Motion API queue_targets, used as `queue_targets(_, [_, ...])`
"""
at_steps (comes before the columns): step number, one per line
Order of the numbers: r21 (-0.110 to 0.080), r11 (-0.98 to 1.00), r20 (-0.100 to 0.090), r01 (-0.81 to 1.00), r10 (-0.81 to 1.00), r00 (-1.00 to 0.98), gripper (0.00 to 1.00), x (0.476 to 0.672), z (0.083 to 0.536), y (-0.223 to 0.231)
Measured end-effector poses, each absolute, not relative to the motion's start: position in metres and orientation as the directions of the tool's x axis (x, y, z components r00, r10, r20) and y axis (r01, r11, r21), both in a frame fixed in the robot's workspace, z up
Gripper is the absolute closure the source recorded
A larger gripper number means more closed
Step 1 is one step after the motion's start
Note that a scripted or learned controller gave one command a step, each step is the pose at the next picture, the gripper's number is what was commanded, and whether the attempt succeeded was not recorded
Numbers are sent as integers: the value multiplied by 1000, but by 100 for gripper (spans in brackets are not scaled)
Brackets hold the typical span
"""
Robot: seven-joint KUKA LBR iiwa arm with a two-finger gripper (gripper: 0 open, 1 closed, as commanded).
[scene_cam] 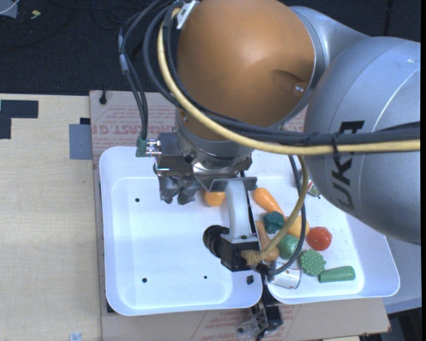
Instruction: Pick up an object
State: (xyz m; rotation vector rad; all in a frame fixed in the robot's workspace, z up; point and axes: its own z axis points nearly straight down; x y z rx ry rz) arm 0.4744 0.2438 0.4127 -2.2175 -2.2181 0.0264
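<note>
Orange lump [214, 198] lies at the far side of the left bin [128, 261], just beside the gripper [176, 189]. The gripper hangs low over that bin; whether it is spread or closed cannot be told. Orange carrot [268, 199] lies near the seam between the bins. In the right bin [376, 279], clustered: teal piece [273, 222], red tomato [319, 239], green knobbly ball [312, 263], green pickle [337, 274]. Both bins rest on a cardboard sheet [128, 123] on the pale desk [35, 226].
</note>
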Motion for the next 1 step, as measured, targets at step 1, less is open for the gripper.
queue_targets(1, [2,2,1,1000,1000,-2,100,491,472,244])
